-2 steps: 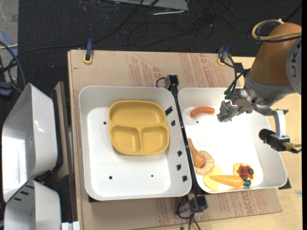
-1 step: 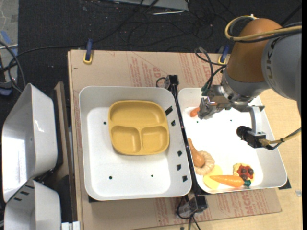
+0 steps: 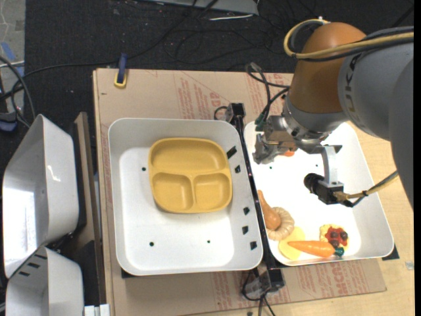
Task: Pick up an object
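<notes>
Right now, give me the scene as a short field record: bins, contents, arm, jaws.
left bin: holds a yellow divided plate, lying flat, toward the back half
right bin: toy food along the front edge
toy shrimp: by the divider between the bins
toy carrot: lying flat at the front edge, right of the shrimp
small red and yellow toy: just right of the carrot, type unclear
arm: reaching in from the right, over the back of the right bin
gripper: low over the right bin's back left corner; a bit of orange shows beside it, grasp unclear
</notes>
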